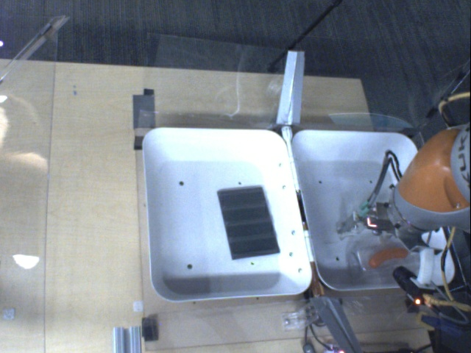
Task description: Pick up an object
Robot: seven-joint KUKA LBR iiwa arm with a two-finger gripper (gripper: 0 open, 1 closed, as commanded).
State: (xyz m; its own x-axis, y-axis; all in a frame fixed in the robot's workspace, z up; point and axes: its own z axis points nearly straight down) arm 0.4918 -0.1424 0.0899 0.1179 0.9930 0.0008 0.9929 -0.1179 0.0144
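Note:
A black ridged rectangular pad (249,221) lies flat in the middle of the left bin (169,197). In the right bin (331,160), a small orange object (385,256) lies near the front right corner. Beside it on the left is a faint clear item (360,258). My gripper (363,223) reaches in from the right, low over the right bin floor, just behind the orange object. The arm's orange band (434,175) sits above it and hides the bin's right side. I see nothing clearly held.
A metal post (290,94) stands at the back between the two bins. The divider rim (298,197) between the bins runs just left of the gripper. Cables (427,300) and hardware crowd the front right corner. Bare wooden benchtop (73,197) lies to the left.

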